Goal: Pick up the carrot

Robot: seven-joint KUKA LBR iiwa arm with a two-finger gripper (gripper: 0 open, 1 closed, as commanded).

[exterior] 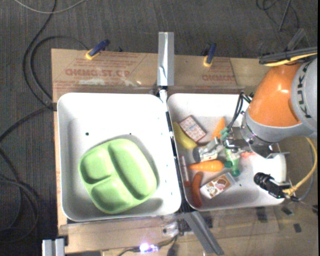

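The carrot [207, 166] lay on its side on the floor of the right bin [205, 101], roughly midway between the bin's near and far walls, its orange body pointing toward the divider between the two bins and its green top [236, 170] toward my side. My gripper [228, 147] hovered just over the carrot's thicker end, very close to it, but I could not tell whether it was spread or pressed together, nor whether it touched the carrot at all. A second orange piece [219, 126] leaned just beyond my gripper toward the far wall. Beside the carrot, toward the divider, a yellow banana [183, 137] rested along the bin's left wall, and a small printed card [192, 127] sat by it nearer the far wall. Nearer the front wall lay a reddish sausage [196, 189] and a small printed box [217, 185], both just beside the carrot. In the left bin [74, 108], well apart from all this, a green divided plate [118, 173] sat toward the near wall. Both bins rested on the brown table [112, 71].
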